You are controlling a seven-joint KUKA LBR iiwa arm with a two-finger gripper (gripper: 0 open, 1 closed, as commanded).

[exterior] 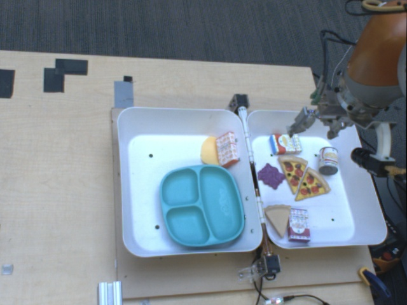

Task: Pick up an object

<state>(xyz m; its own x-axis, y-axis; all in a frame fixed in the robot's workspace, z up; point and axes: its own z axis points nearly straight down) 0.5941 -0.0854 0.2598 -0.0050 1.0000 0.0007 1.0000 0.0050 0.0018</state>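
Two shallow white moulded bins side by side on a pale wood-grain bench (57,189); rounded corners, glossy walls.

Left bin (137,189): teal plastic plate (202,206), rounded rectangle with three compartments, smooth, sitting at the bin's front right, slightly skewed. Behind it near the back right corner: a round yellow toy (209,150), smooth, touching a small printed carton (227,149), boxy, red and white, tilted.

Right bin (362,215):
- small red, white and blue carton (285,143) near the back left, lying flat
- short metallic can (328,160) with a label, upright, toward the back right
- two triangular pizza slices (303,177), flat, red-orange tops with tan crusts, touching each other mid-bin
- purple lumpy piece (271,176), irregular outline, just beside the pizza at the left wall
- tan wedge like a sandwich half (277,219) at the front left corner, touching a red and white carton (298,225) standing just right of it

Gripper (316,122): metal-grey, over the right bin's back edge, above and right of the flat carton. Fingers spread wide, nothing between them. Arm body above it is smooth orange over grey, with black cables.
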